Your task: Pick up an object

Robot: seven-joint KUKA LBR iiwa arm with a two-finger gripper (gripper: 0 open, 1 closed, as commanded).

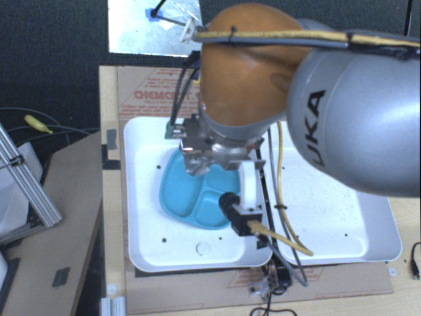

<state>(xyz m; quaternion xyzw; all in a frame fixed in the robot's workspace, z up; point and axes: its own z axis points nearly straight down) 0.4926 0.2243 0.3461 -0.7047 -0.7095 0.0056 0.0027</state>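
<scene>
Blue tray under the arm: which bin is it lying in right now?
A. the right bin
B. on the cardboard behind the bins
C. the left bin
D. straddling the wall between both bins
C: the blue tray lies on the floor of the left bin, on the near side of the wall shared with the right bin.

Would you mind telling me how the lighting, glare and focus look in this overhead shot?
In the camera view, light is even and soft; the grey arm carries a bright sheen on its curved shell, and the white bins are near blown out. The arm looms large and slightly soft, being close to the lens, hiding part of the blue tray. The silvery sheet behind glares.
</scene>
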